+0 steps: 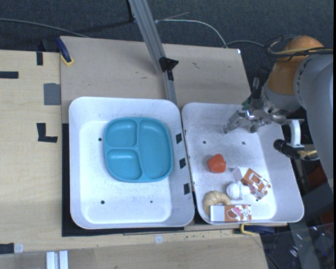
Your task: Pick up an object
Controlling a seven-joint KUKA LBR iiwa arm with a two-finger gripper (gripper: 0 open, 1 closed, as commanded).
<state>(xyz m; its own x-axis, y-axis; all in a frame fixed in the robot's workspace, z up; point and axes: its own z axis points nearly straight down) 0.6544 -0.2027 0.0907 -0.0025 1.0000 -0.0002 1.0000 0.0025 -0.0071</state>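
My gripper (242, 125) hangs over the back part of the right bin (280, 156), its two fingers spread open with nothing between them. A small red object (216, 163) lies in the middle of that bin, in front of and slightly left of the gripper. At the bin's front sit a tan croissant-shaped piece (215, 197), a white round object (235, 190), an orange and white packet (255, 182) and a flat orange and white box (231, 212).
The left bin (84, 150) holds a blue divided plate (138, 149). A grey metal pole (151, 32) slants down to the bins' shared back corner. The arm's orange band (288, 66) is at the right edge.
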